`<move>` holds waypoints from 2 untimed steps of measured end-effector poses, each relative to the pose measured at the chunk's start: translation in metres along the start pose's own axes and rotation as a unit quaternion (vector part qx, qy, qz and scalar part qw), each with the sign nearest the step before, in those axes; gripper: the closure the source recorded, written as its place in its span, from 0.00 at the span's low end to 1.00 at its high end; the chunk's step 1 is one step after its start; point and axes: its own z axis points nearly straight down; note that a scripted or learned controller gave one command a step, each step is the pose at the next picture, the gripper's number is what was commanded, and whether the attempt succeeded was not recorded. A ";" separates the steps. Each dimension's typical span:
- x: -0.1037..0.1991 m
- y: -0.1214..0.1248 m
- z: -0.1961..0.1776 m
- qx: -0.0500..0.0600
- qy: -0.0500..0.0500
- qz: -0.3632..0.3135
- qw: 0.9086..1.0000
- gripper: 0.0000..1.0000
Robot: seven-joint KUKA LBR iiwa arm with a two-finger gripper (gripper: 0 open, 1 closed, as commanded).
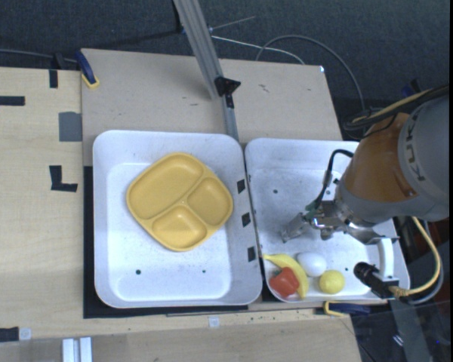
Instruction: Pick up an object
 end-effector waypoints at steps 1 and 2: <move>0.001 0.001 -0.012 -0.002 0.000 -0.001 1.000 1.00; 0.004 0.011 -0.062 -0.006 -0.001 -0.001 1.000 1.00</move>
